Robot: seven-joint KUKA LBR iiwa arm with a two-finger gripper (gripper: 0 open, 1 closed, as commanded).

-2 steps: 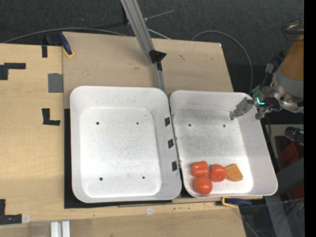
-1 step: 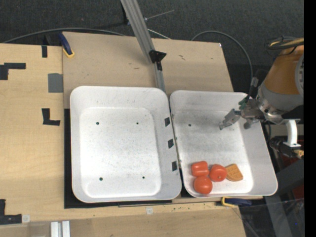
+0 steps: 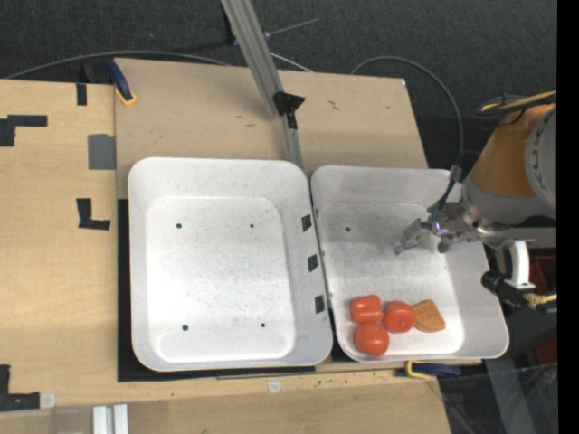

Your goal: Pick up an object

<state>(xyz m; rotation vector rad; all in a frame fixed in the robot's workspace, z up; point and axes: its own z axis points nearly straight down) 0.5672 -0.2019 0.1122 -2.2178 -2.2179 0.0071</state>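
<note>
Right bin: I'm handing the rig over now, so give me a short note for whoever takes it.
Gripper: hangs over the upper part of the right bin, nothing seen between its fingers; open or shut is unclear.
Objects: three red tomato-like pieces clustered at the bin's near edge, an orange-brown piece touching them on the right.
Done: nothing picked up yet.
Left: move down toward the cluster, grasp one piece, lift it.

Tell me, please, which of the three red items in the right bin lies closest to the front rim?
The lowest red one, below and between the other two, near the right bin's front rim.
</note>
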